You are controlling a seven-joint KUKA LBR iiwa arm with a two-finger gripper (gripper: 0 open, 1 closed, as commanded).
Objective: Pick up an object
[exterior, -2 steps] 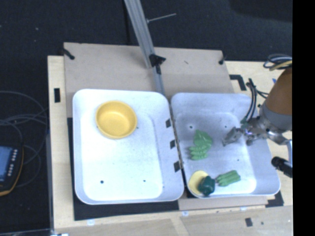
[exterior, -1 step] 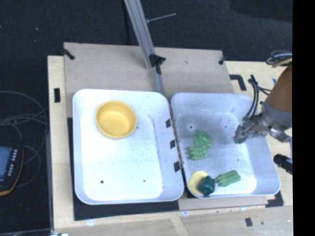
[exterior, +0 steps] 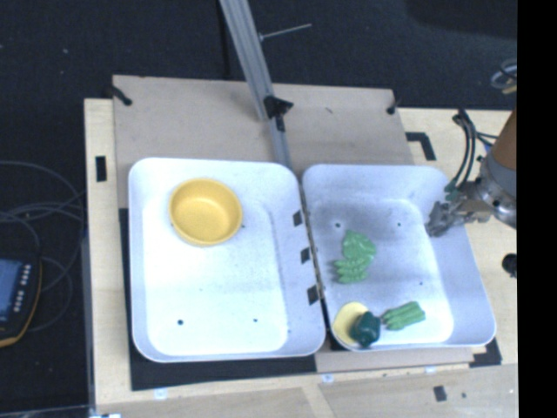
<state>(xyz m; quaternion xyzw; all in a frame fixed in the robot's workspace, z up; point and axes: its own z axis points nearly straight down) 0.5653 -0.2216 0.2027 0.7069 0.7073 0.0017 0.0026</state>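
Gripper (exterior: pixel 439 219) hung over the right bin's (exterior: pixel 396 190) right rim, carrying nothing; its finger spacing could not be told. Green toy (exterior: pixel 355 258) lay nearest, leftward and slightly toward the camera, long axis running near-far.

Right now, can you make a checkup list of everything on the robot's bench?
Surface: bench bearing left bin and right bin.
Job's things: yellow bowl in left bin; green toy, green pickle-like piece, small yellow cup with a dark green piece in right bin.
Clutter: nothing seen.
Hand: hand over right bin's right edge, holding nothing.
Cables: black cables near the arm.
Surroundings: pendant, metal pole.
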